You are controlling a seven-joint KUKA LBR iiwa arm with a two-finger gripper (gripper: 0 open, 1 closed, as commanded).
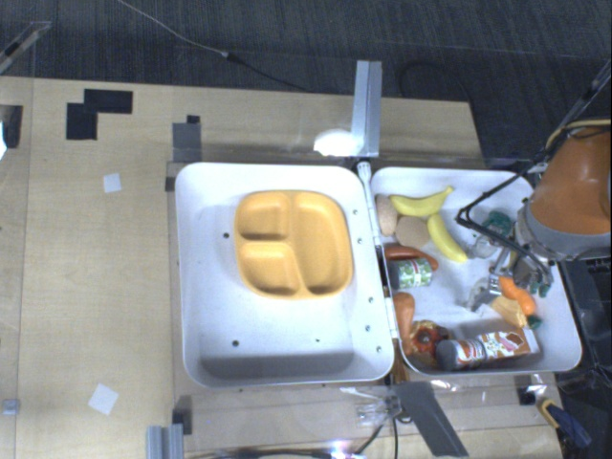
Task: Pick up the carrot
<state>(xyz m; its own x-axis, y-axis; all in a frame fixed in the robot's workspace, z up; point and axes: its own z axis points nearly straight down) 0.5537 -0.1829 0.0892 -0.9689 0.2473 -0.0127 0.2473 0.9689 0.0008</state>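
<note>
- Nearest, along the right bin's (pixel 566 350) front wall, lies a bottle (pixel 490 348) on its side, with a red-and-white label and a dark cap pointing left.
- Just left of the cap sits a dark red round item (pixel 426 334), in that bin's front left corner.
- Behind it, a dull orange-brown elongated item (pixel 404 311) lies against the bin's left wall, pointing front to back.
- Bright orange, the carrot (pixel 517 295) lies in the right part of the right bin, just behind the bottle's right end. A small green bit shows at its near end.
- Immediately left of the carrot is the gripper (pixel 486 293), low over the bin floor. Whether it is spread or pressed together cannot be told, nor whether it touches the carrot.
- Above it, the arm's orange band (pixel 577 182) shows at the right edge, with black cables running off it.
- A green-labelled can (pixel 414 273) lies near the left wall, with a reddish sausage-like item (pixel 405 253) just behind it.
- In the left bin (pixel 201 285) a yellow divided plate (pixel 290 243) sits near the middle, towards the back.
- Farther back in the right bin lie two bananas (pixel 432 215) and a tan rounded item (pixel 409 229) beside them.
- A metal post (pixel 367 108) stands on the table (pixel 86 285) behind the gap between the bins.
</note>
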